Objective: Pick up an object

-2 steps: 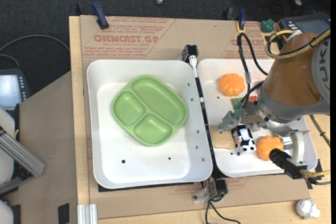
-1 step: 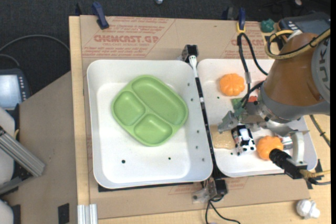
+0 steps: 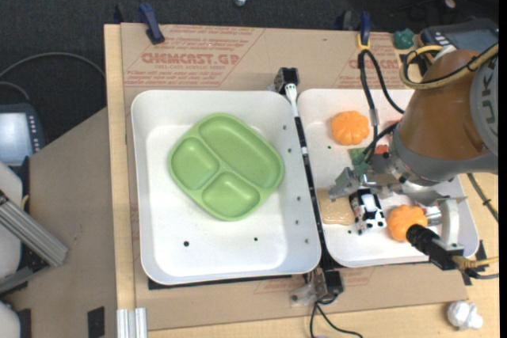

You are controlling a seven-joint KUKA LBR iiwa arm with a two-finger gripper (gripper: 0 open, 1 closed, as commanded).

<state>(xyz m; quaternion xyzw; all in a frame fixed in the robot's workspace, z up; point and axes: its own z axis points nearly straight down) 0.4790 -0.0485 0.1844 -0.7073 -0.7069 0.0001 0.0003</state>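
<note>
The right bin (image 3: 317, 116) holds an orange pumpkin-shaped toy (image 3: 349, 127) near its back left. A second orange round toy (image 3: 402, 222) lies near the front. A small black and white toy (image 3: 367, 210) sits just left of it, with a flat tan piece (image 3: 336, 214) beside that. My gripper (image 3: 358, 190) is low over the bin's left middle, right above the black and white toy. Whether it touches the toy is hidden. A green and red item (image 3: 366, 157) peeks out from under the arm.
The left bin (image 3: 158, 249) holds a light green divided plate (image 3: 226, 166) lying flat in its middle. A black ridge (image 3: 301, 146) separates the two bins. My arm covers much of the right bin's right half.
</note>
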